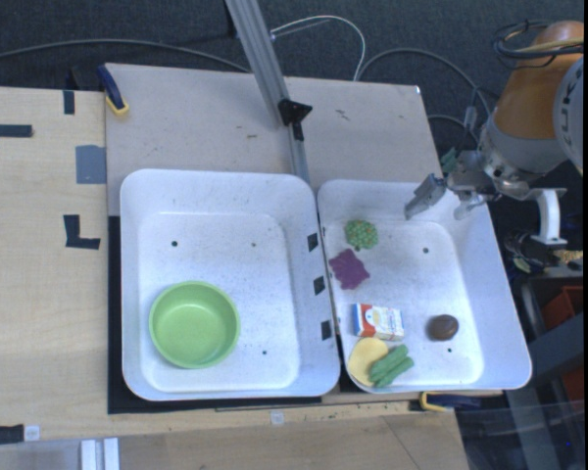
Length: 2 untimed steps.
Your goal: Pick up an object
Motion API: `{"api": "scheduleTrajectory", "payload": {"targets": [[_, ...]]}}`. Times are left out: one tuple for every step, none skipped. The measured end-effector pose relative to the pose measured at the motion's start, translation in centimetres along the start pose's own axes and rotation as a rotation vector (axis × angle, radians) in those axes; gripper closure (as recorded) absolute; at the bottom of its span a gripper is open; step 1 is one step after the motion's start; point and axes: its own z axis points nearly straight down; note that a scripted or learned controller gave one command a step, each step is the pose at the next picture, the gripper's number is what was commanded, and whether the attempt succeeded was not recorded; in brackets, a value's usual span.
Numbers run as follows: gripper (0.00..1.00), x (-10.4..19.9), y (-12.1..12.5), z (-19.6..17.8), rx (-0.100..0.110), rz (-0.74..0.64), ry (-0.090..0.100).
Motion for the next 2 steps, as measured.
{"api": "scheduleTrajectory", "payload": {"targets": [[0.0,0.0,0.0,0.0,0.0,0.0,0.0],[0.0,0.1,-0.4,6.5,0.007,0.001,0.001]]}}
